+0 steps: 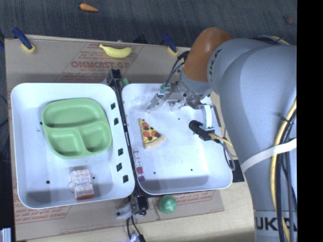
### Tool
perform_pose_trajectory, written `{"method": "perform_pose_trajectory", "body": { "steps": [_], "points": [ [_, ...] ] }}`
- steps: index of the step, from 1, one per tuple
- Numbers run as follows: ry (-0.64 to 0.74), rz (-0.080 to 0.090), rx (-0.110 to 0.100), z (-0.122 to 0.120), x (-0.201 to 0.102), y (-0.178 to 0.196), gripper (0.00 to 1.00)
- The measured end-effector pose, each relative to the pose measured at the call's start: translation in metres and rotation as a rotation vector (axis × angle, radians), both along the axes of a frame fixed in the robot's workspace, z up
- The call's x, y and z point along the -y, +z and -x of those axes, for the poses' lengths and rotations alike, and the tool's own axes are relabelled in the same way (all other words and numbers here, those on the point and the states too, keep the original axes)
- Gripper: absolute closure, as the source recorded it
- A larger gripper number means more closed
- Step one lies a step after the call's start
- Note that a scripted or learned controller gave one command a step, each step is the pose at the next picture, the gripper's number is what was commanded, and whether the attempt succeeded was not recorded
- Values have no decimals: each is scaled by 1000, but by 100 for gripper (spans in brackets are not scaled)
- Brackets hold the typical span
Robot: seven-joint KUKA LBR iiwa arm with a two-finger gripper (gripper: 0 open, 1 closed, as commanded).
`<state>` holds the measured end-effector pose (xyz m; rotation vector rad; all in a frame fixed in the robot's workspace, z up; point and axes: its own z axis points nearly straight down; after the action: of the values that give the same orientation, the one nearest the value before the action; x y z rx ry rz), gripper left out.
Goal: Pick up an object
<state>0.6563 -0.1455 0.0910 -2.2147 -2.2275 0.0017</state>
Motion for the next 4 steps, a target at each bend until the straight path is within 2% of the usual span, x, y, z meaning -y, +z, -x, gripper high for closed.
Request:
{"method": "perform_pose_trajectory", "body": {
  "steps": [1,2,3,4],
  "points": [
    [3,0,1,-1,0,12,100],
    [0,-2,2,-1,-83,121,100],
    [-1,-2,-1,0,-82,120,0],
    [-2,1,-3,23,-22,77,0]
  ]
}}
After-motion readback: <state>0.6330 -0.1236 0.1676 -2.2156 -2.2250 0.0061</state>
